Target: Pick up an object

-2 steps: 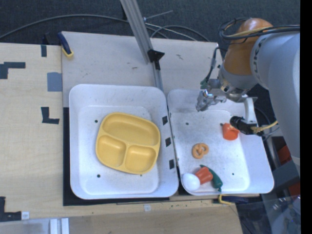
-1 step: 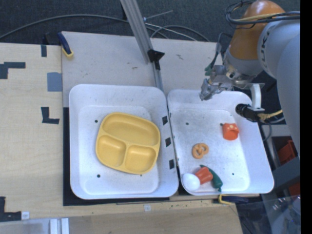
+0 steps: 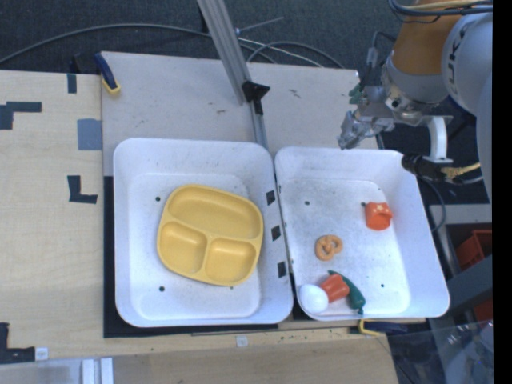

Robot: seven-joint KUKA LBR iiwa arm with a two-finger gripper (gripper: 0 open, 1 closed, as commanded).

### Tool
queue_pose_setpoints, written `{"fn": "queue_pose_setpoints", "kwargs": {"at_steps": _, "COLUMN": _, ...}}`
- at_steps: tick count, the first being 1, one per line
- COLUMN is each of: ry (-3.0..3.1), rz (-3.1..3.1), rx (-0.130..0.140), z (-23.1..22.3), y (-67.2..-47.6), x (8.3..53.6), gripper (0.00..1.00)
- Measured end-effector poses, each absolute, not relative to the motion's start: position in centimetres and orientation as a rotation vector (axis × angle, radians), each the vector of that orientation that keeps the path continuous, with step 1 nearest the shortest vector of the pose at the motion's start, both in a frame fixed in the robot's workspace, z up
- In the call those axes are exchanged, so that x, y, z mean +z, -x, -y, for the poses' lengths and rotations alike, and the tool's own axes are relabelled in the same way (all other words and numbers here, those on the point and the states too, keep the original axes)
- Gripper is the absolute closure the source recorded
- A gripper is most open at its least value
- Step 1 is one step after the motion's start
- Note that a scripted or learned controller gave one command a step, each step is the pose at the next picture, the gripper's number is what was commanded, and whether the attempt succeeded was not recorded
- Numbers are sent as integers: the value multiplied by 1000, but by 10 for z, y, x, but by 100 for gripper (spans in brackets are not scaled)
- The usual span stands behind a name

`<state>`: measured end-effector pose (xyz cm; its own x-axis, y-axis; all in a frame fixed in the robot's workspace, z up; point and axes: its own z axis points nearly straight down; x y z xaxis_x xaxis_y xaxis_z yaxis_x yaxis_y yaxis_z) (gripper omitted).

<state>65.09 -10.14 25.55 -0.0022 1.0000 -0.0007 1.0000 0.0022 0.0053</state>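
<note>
Camera view: gripper (image 3: 353,137) hangs above the far rim of the right bin (image 3: 416,214), nothing visibly in it; can't tell claw state. Candidates lie well nearer in that bin: orange piece (image 3: 378,215), pretzel (image 3: 327,247), red pepper (image 3: 342,287) touching a white egg (image 3: 314,298) at the near-left corner. Risks: the egg rolling, the wall blocking a finger, a two-item grab.

The two white bins (image 3: 196,154) are looking like smooth plastic, their floors speckled with dark flecks. The yellow divided tray (image 3: 210,234) is showing a matt plastic surface. The bench (image 3: 44,214) is reading as pale wood grain (a laminate, perhaps). The slanted rail (image 3: 225,34) is gleaming like ribbed metal, and the arm's orange band (image 3: 428,30) is shining glossily.
</note>
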Motion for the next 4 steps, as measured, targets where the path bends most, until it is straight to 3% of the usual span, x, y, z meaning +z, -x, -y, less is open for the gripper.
{"fn": "queue_pose_setpoints", "kwargs": {"at_steps": 2, "ry": -2218, "rz": -2230, "rx": -2, "z": 10, "y": -623, "x": 243, "gripper": 100}}
{"fn": "queue_pose_setpoints", "kwargs": {"at_steps": 4, "ry": -2217, "rz": -2232, "rx": -5, "z": -95, "y": -567, "x": 225, "gripper": 100}}
